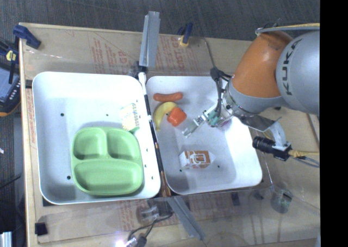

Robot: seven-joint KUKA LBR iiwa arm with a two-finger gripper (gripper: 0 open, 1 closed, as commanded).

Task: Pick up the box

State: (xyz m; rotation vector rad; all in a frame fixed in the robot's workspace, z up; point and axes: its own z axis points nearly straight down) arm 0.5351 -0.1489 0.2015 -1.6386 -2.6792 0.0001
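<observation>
White bin (244, 172) on the right is holding a small box (197, 159) lying near its front. Jaws are hanging above it, apparently spread and pinching nothing.

Very little could be read from where I stood. On the big grey and orange robot arm (283, 74), dark capital letters ran along the grey casing near its orange band, cut off by the curve; they looked like the start of "KUKA", though only the first strokes were plain. The small white and brown carton box (197, 159) lying in the right-hand shallow white bin (247, 172) carried a printed brown panel, too small to make out. The pale wooden desk (103, 50) bore faint reddish printed lines and marks, none legible.
</observation>
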